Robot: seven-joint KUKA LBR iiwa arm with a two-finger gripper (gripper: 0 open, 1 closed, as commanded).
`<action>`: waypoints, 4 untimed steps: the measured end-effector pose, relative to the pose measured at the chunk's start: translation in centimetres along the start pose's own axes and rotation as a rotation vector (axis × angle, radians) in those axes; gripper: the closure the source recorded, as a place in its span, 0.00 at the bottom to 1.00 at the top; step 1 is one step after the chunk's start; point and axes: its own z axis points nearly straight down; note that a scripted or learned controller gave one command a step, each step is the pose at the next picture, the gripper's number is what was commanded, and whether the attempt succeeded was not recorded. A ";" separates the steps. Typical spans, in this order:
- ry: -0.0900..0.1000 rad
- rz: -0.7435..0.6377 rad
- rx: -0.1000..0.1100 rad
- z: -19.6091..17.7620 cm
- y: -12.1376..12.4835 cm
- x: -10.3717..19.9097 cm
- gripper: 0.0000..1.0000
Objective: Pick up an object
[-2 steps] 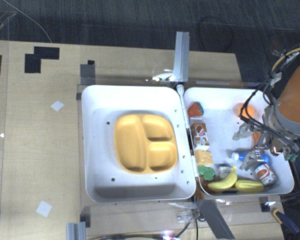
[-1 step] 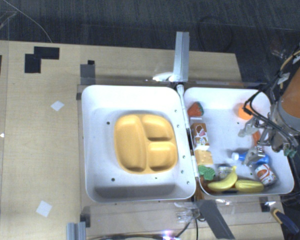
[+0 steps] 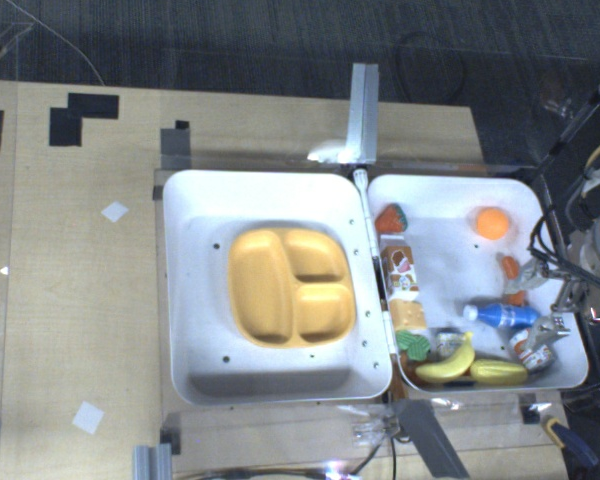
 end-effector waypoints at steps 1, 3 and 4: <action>-0.006 -0.262 -0.001 -6.5 11.6 -0.1 0.00; -0.003 -1.043 -0.001 2.4 0.3 -7.3 0.00; -0.002 -1.244 -0.001 3.8 0.2 -0.1 0.00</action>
